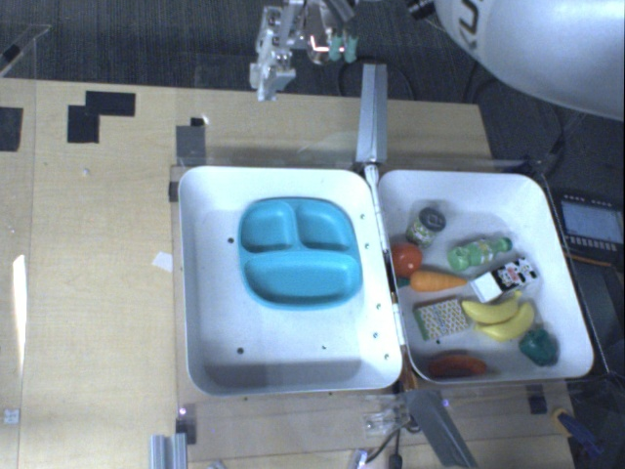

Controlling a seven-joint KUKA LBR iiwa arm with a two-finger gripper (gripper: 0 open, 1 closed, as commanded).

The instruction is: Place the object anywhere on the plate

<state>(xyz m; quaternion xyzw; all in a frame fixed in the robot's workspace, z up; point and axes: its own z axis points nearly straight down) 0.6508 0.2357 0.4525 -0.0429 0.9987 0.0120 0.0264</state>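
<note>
From the overhead camera I see the arm [527,27] entering at the upper right, with the hand [303,42] raised at the far edge of the scene, above the dark floor strip beyond the tabletop [88,262]. I cannot tell whether the hand is released or clenched; nothing is visible between its parts. The left bin [205,360] holds a blue compartment plate [298,252], set slightly far of the bin's centre, with two small wells on its far side and one long well on its near side. The right bin [557,223] holds the candidate objects: a small round tin [427,225] at the far left, a green bottle [479,253] right of it, a tomato [406,259] against the left wall, a carrot [437,281] just beside it, a black-and-white box [503,281], a banana [500,319], a mesh-patterned pad [439,318], a teal object [537,345] at the near right, and a red pepper [455,364] along the near wall. All objects lie in the right bin, apart from the plate.
</note>
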